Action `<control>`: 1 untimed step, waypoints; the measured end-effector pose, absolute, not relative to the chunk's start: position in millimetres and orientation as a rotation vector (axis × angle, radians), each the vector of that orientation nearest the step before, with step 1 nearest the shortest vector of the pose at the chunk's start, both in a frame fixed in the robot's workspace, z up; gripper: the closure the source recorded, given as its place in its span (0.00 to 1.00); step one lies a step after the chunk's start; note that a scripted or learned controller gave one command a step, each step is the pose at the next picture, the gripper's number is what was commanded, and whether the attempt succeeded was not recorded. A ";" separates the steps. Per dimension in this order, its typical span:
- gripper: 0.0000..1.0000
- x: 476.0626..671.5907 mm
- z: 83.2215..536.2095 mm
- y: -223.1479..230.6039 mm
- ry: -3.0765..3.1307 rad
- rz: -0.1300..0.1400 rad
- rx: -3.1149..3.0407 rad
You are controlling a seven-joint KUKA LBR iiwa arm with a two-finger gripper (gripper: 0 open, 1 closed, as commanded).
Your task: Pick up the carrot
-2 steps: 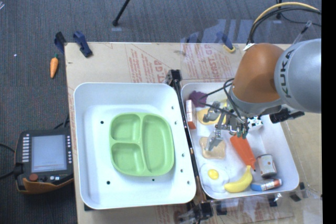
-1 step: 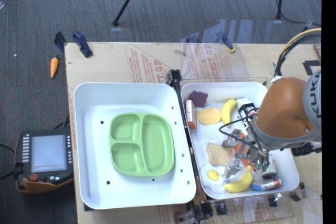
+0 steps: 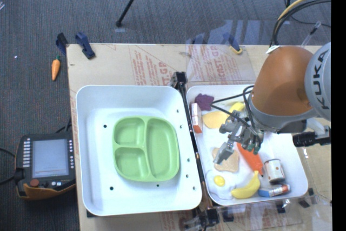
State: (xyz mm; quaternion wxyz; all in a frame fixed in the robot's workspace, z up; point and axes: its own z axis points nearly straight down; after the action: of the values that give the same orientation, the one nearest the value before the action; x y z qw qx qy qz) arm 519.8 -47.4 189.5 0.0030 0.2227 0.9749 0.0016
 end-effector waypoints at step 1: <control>0.00 478.6 102.3 -167.6 3.054 -0.004 0.726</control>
State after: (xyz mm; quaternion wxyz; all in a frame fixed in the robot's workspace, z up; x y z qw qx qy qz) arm 478.6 -167.6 102.3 0.0011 0.2312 0.9729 -0.0012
